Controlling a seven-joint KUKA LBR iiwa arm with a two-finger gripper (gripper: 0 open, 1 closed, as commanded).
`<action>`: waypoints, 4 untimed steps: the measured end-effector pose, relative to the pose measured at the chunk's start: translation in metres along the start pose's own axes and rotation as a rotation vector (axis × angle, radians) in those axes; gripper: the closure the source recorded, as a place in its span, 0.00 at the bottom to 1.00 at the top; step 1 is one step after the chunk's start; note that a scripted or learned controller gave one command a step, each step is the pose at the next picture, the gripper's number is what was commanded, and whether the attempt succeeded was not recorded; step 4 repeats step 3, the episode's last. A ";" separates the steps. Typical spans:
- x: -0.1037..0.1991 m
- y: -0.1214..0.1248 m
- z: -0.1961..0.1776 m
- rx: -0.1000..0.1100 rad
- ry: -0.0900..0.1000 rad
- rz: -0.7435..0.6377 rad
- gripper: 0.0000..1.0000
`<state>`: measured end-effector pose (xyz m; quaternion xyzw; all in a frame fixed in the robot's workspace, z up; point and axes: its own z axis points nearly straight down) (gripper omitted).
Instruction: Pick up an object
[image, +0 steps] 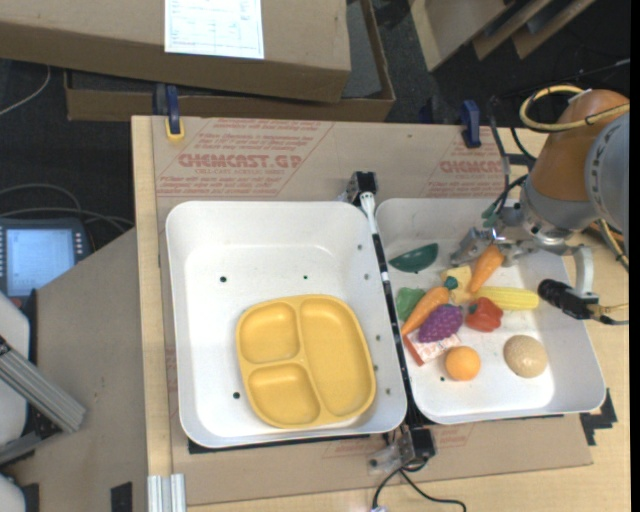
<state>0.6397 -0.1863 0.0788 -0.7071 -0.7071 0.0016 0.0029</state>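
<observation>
The end effector (487, 243) is sitting low in the right bin (575, 395), at its upper part, with the grey arm (580, 170) reaching in from the right. Whether it is open or closed cannot be told from this view. A carrot (485, 268) is lying tilted directly at its tip; whether it is being gripped cannot be told.

Around it the toy foods are crowding together: a second carrot (427, 305) is lying just beside a purple grape bunch (440, 322), a green leaf-shaped piece (414, 259) is resting to the left, and a corn cob (509, 297) is lying to the right beside a red piece (485, 315). An orange (462, 363) and a pale round item (525, 356) are sitting nearer the bin's front, apart from the cluster.

The left bin (200, 260) is holding a yellow divided plate (304, 358). Both bins are resting on a cardboard-covered desk (240, 160), with a cardboard box (180, 40) lying beyond it.
</observation>
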 end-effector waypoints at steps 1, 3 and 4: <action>-0.001 0.002 -0.017 -0.010 -0.003 0.001 1.00; 0.150 0.000 -0.113 -0.018 0.001 -0.009 1.00; 0.150 0.000 -0.113 -0.018 0.001 -0.009 1.00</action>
